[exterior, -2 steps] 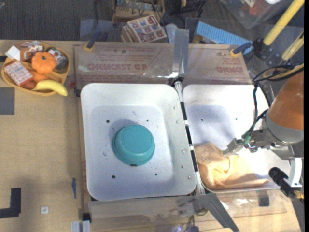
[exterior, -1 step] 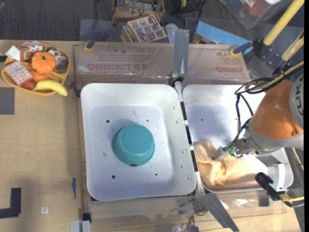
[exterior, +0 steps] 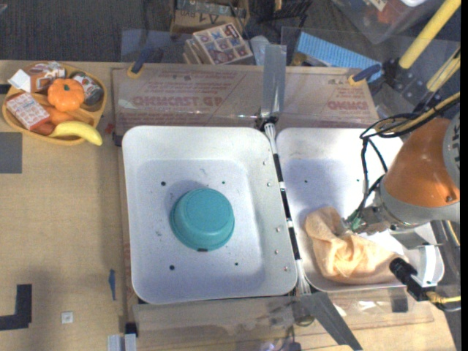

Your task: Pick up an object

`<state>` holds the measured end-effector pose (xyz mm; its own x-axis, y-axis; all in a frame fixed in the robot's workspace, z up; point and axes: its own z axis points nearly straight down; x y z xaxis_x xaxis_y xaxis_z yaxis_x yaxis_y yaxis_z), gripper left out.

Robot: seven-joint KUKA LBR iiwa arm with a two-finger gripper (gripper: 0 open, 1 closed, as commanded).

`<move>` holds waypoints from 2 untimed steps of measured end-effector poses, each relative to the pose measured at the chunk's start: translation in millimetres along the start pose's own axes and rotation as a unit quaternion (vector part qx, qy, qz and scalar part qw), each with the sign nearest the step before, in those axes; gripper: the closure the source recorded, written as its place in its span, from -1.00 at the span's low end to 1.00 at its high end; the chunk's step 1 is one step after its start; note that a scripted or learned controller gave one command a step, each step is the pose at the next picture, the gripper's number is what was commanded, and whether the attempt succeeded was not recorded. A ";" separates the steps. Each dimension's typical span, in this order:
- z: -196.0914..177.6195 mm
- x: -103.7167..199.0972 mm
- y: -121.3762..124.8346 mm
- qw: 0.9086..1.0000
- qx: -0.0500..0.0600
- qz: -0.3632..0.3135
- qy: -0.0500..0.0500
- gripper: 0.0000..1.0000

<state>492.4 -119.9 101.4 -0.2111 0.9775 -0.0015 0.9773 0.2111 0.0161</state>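
A crumpled yellow-orange cloth (exterior: pixel 342 248) lies in the right bin (exterior: pixel 314 159), at its front edge. The gripper (exterior: pixel 356 223) is down at the cloth's upper right side, touching or pressing into its folds. Above it bulks the orange band of the arm (exterior: pixel 424 170). A teal bowl (exterior: pixel 203 219) sits upside down in the middle of the left bin (exterior: pixel 146 152).
A yellow dish (exterior: pixel 51 104) with toy fruit and small boxes sits on the bench at far left. Cardboard panels (exterior: pixel 190 97) stand behind the bins. Black cables (exterior: pixel 376 159) hang along the arm over the right bin. A metal divider (exterior: pixel 274 86) rises between the bins.
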 end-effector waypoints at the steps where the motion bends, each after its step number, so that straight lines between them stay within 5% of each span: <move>1: 0.0 0.2 0.1 1.000 0.000 -0.001 0.000 -1.00; 2: 0.0 0.2 0.1 1.000 0.000 -0.001 0.000 -1.00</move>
<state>492.5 -119.7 101.4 -0.2122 0.9772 -0.0020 0.9771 0.2122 0.0159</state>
